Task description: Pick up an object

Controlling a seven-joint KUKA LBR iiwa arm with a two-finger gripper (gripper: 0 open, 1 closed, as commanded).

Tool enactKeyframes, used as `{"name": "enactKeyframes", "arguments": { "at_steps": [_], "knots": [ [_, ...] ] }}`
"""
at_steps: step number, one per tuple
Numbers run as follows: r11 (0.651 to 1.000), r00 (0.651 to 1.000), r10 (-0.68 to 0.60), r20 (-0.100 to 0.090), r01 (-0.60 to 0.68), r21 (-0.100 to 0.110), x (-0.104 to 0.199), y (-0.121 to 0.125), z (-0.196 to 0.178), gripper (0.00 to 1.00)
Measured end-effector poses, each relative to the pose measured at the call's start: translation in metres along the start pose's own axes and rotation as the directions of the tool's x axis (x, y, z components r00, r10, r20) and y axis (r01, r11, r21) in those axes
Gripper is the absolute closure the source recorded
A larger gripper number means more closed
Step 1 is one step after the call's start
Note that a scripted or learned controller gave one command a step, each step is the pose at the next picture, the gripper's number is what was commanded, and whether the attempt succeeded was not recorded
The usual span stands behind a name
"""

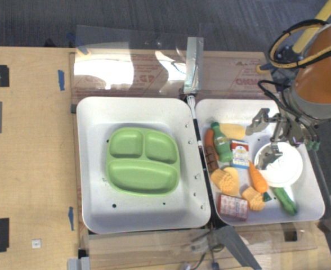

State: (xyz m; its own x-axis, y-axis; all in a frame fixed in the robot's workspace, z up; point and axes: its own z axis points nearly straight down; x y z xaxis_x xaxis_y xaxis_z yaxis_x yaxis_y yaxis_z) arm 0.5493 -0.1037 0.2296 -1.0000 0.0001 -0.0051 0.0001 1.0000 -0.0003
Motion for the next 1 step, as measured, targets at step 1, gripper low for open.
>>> {"name": "enactKeyframes", "arguments": {
  "at_steps": [1],
  "knots": [
    [0.993, 0.993, 0.120, -0.009, -0.120, -0.001, 0.0080, 0.0141, 0.1305, 0.00]
  ]
}}
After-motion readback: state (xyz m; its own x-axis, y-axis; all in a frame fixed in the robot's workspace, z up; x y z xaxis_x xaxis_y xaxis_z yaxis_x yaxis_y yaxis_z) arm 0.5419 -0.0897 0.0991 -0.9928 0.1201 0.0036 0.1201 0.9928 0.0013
